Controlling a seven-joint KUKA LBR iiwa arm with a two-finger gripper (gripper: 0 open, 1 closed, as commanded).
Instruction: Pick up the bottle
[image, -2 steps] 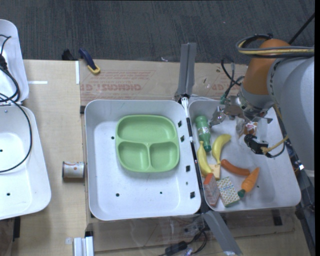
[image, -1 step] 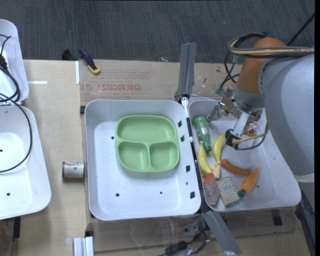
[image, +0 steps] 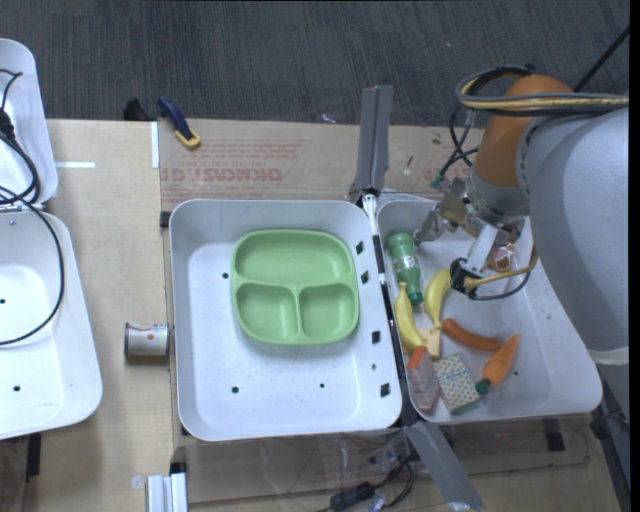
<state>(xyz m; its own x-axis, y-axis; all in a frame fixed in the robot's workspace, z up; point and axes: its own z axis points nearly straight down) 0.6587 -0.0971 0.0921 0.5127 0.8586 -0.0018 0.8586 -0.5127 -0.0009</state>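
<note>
Plainly the bottle (image: 403, 259) lies ungrasped by the left wall of the right bin (image: 560, 385), the hand (image: 441, 226) hovering just right of it, open or closed I cannot tell.

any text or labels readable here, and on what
On the cardboard sheet: red print, upside down, too blurred to read.
On the bottle: label too small to read.
On the packet in the right bin: print too small.
On the small cylinder beside the left bin: unreadable.
</note>
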